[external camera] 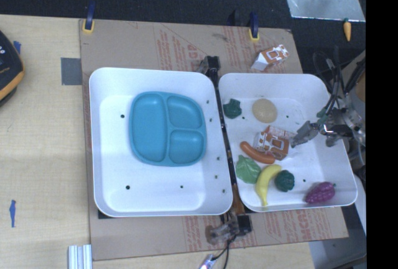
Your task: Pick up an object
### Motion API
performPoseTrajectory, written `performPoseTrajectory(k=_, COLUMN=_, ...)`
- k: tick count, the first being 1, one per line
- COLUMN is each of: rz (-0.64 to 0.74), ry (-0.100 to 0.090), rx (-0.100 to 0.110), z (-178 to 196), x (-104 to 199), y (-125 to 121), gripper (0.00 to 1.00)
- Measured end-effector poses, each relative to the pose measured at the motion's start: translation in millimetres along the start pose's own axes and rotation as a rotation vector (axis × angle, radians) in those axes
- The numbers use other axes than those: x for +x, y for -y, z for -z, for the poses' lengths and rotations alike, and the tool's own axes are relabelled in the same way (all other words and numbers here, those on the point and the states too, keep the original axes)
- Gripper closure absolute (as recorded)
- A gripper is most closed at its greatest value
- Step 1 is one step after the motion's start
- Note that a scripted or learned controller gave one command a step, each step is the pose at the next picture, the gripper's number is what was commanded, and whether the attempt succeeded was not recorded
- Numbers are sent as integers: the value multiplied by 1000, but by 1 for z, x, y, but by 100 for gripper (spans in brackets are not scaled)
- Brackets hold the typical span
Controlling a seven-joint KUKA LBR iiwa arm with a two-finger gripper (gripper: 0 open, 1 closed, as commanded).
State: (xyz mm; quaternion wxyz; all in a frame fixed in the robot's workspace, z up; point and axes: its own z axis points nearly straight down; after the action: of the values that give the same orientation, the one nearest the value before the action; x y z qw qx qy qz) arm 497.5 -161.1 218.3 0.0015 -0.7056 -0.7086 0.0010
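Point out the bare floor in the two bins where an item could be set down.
Left bin: bare strip along its near wall below the blue divided plate, and a narrower one on its left. Right bin: bare patch between the tan disc, the gripper and the purple grapes. Crowded around the banana and hot dog.

Arm (348, 122) cut off at right edge; jaws' gap indiscernible.

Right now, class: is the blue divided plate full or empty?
Empty: the blue divided plate shows three bare compartments in the left bin.
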Motion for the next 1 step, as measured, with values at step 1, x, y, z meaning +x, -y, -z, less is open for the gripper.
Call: performPoseTrajectory(k=1, rz=0, ry=3, rx=-2, z=-113, x=52, y=-52, gripper=0)
